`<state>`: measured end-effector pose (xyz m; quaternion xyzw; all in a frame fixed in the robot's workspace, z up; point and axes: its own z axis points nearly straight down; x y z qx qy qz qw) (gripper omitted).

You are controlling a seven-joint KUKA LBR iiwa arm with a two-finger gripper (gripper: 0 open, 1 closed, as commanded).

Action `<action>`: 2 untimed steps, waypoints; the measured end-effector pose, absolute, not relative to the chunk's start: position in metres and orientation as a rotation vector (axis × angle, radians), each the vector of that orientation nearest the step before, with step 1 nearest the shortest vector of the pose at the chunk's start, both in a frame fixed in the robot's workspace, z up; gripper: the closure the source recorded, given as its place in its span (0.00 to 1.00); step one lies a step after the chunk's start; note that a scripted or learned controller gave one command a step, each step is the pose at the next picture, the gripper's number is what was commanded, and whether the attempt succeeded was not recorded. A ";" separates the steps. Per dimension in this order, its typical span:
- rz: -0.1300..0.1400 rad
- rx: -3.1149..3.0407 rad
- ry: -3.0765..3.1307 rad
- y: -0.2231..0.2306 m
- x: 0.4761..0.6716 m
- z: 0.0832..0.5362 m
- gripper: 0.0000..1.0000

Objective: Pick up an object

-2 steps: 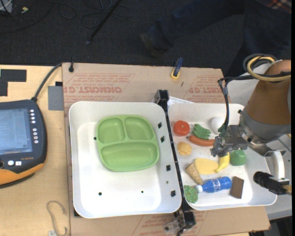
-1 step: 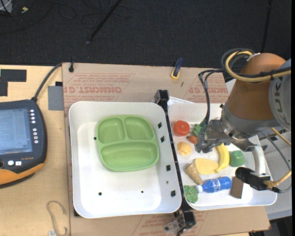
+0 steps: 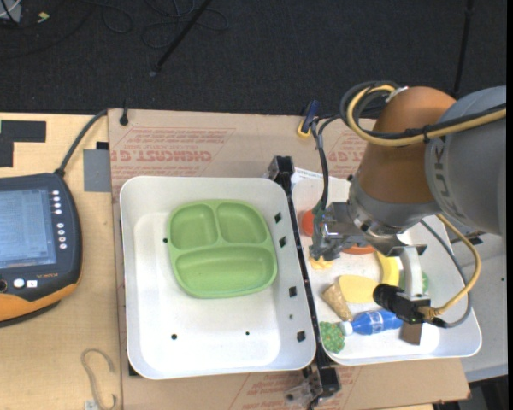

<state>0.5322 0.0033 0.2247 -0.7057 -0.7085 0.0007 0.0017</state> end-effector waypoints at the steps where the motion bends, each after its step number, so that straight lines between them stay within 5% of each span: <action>1: 0.002 -2.214 -2.223 0.049 0.539 0.233 1.00; 2: 0.002 -2.214 -2.223 0.098 0.559 0.226 1.00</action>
